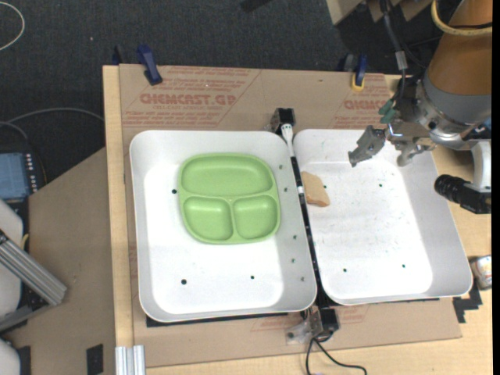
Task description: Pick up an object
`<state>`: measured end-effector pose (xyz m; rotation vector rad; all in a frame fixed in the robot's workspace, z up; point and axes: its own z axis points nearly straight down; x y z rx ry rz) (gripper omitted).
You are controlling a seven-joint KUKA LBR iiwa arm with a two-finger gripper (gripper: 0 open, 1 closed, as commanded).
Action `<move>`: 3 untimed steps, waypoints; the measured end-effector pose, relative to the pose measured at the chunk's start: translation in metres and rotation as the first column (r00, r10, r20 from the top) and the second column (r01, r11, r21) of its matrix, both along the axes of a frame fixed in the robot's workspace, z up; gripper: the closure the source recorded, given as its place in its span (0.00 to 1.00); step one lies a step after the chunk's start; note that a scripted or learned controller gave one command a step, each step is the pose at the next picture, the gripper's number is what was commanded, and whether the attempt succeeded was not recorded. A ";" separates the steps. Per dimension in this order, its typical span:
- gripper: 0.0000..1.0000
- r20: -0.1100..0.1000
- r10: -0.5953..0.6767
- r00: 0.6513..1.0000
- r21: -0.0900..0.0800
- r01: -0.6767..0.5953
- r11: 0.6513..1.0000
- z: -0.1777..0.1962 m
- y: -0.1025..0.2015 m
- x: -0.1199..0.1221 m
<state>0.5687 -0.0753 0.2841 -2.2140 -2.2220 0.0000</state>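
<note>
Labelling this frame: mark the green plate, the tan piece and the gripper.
green plate [228, 197], camera view, centre ridge.
tan piece [315, 189], camera view, its middle.
gripper [386, 151], camera view, midway between fingertips.

Bright, even overhead light falls across the worktop [195, 92]. The 2 white bins, the left bin [156, 280] and the right bin [406, 241], look nearly overexposed, with soft, faint shadows along their walls. The dark floor [156, 14] stays dim. Focus is fairly sharp, slightly grainy.
</note>
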 end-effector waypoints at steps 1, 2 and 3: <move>1.00 0.005 -0.002 1.000 -0.003 0.002 1.000 0.009 -0.003 0.003; 1.00 -0.006 0.004 1.000 0.000 -0.004 1.000 -0.035 0.084 -0.046; 1.00 -0.002 -0.005 1.000 -0.002 0.005 1.000 -0.022 0.084 -0.092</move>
